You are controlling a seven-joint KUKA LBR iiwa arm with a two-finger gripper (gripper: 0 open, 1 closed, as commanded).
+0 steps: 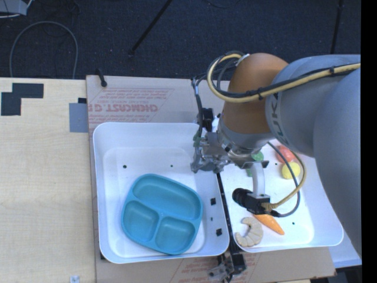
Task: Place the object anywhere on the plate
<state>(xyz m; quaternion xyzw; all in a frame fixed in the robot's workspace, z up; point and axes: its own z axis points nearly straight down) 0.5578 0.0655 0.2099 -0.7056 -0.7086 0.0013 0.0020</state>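
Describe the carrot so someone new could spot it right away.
Look in the right bin, near its front edge. The carrot is the small orange pointed piece beside a pale curved piece; the yellow and red items lie farther back.

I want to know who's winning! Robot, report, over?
Gripper low over the divider between bins. Plate bare, left bin. Carrot, croissant, other toys lying in right bin. Nothing blocking plate.

Light wooden bench (41, 181) bears brown cardboard sheet (135, 102); two white bins, left bin (109, 140), right bin (321, 229), rest side by side.
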